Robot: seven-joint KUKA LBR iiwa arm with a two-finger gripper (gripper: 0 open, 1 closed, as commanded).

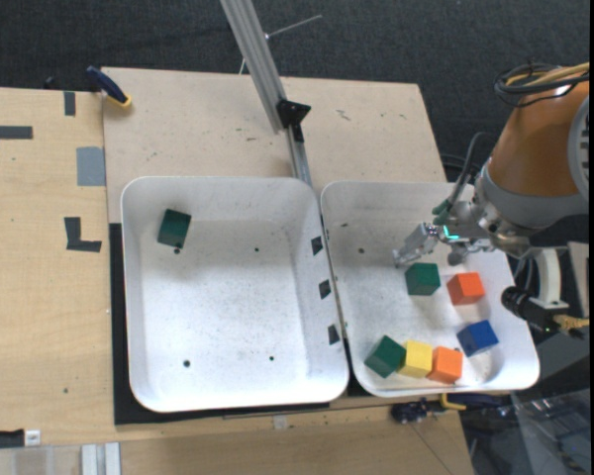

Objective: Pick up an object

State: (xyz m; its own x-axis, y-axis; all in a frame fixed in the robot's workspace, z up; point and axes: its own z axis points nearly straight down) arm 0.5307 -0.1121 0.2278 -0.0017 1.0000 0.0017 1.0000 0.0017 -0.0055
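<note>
Over the right bin (376, 201), the gripper (428, 248) hangs above a green cube (423, 279).

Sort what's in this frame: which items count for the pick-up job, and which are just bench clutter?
Job-related:
gripper, above the right bin
green cube, just below it
orange cube
blue cube
row of green, yellow, orange cubes
dark green cube in the left bin

Lying about:
blue and yellow clamp
metal rail
tape marks
</note>
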